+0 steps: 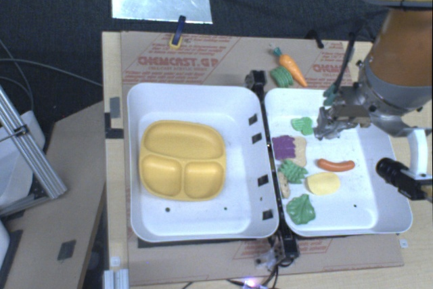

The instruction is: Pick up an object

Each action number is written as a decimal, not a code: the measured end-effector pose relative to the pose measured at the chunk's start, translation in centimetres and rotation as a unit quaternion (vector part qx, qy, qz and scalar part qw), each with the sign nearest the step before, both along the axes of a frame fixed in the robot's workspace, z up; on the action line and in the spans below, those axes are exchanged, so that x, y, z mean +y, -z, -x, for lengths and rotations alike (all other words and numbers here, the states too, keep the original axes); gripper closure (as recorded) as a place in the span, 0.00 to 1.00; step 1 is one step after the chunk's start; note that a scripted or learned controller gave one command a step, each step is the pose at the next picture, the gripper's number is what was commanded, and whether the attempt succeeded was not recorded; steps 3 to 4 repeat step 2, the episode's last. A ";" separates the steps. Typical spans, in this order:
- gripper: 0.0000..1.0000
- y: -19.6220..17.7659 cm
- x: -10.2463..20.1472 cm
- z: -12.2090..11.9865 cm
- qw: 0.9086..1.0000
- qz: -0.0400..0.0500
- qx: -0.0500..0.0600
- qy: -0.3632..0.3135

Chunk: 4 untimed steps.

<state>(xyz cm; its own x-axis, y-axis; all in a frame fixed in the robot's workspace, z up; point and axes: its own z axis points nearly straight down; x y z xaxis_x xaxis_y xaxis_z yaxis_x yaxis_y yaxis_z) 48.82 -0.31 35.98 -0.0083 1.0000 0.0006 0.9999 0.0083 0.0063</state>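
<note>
while the jaws' state can't be told, the green leaf (302, 124) lies just left of them.

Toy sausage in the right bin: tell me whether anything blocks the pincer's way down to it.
Nothing visible does. The toy sausage lies alone on bare white floor of the right bin, with the pincer above and to its upper left. The nearest neighbour, the yellow toy piece, lies just below the sausage, apart from it.
</note>
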 end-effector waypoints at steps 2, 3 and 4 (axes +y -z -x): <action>1.00 -6.1 7.2 0.1 1.000 -0.001 0.000 0.000; 1.00 -6.1 7.2 0.1 1.000 -0.001 0.000 0.000; 1.00 -6.1 7.2 0.1 1.000 -0.001 0.000 0.000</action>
